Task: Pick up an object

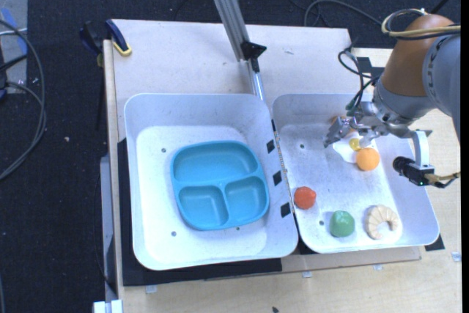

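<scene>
Right bin [410, 227] near edge: green round lump [341, 223], beige ridged shell-shaped piece [382, 221], red-orange ball [304, 196] further left. Left bin [146, 157]: blue three-compartment plastic tray [218, 183]. Further back in right bin: orange ball [367, 159], just beside a small yellow piece [355, 144]. Pincer [350, 133] down over the yellow piece; fingers spread, nothing visibly pinched. Wooden worktop [183, 55] behind.

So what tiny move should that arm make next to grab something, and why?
Probably a short drop straight down. The gripper sits low in the right white bin, over a small yellow and white piece, with the round orange ball just beside it. The view does not show anything between its fingers, so nothing looks picked up yet.
</scene>
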Available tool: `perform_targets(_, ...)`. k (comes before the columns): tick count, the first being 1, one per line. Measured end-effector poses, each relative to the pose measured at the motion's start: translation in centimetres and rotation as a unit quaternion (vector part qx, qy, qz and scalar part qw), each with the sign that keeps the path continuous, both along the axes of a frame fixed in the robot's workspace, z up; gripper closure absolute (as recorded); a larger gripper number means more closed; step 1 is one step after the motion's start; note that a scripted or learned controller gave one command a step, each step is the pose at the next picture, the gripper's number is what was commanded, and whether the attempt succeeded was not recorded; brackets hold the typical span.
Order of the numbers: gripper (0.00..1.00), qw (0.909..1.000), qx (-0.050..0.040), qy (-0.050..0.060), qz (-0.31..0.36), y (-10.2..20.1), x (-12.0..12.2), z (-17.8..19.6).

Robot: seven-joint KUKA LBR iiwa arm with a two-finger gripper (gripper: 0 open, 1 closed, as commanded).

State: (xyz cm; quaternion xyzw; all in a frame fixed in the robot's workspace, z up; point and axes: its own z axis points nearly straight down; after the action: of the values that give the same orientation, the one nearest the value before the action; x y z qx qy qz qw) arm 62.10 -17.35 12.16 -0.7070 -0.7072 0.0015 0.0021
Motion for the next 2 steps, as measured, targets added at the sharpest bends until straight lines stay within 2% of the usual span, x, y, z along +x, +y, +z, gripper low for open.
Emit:
perform_targets(1, 0.00, 1.0000, -0.0030, -0.008, 0.000, -0.14, 0.45, -2.17)
perform_targets(2, 1.00, 0.9999, -0.0046, -0.010, 0.001, -0.17, 0.43, -1.31)
